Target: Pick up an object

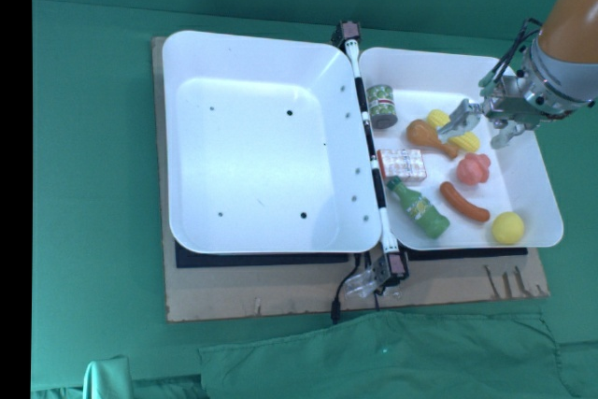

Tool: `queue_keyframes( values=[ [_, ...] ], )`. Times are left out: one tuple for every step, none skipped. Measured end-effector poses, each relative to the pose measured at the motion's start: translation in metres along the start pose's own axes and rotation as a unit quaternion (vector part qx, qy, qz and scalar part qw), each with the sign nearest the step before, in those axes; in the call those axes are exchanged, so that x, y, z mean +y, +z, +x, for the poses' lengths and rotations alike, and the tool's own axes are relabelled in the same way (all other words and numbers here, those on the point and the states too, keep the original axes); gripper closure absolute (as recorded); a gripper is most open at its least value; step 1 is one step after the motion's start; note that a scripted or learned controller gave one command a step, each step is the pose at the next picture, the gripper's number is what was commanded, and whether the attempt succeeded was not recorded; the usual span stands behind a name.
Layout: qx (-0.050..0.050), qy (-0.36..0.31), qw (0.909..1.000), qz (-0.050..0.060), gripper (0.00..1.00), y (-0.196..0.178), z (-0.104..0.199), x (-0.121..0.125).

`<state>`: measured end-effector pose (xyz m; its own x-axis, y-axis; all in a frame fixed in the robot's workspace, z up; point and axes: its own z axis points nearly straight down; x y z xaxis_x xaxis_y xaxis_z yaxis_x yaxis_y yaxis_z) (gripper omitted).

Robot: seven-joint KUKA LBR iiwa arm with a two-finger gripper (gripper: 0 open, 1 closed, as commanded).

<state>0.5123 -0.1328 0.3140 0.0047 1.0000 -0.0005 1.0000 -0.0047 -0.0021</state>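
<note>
Arm enters from right, orange band uppermost; jaws (478,124) spread apart, angled down-left.

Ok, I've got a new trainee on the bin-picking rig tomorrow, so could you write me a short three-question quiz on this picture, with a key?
1. True or false: the green bottle stands upright in the left bin.
2. Which toy lies nearest the right bin's front right corner? A) the can B) the yellow ball C) the small box
3. Fill in: the gripper hovers over the ____ bin, close to the drumstick.

Key
1. False: it lies on its side in the right bin.
2. B
3. right
</note>
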Motion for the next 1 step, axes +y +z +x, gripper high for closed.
queue_keyframes(
  values=[
    [0.000, 0.001, 1.0000, 0.001, 0.00, 0.0600, -0.0071, -0.0016]
  ],
)
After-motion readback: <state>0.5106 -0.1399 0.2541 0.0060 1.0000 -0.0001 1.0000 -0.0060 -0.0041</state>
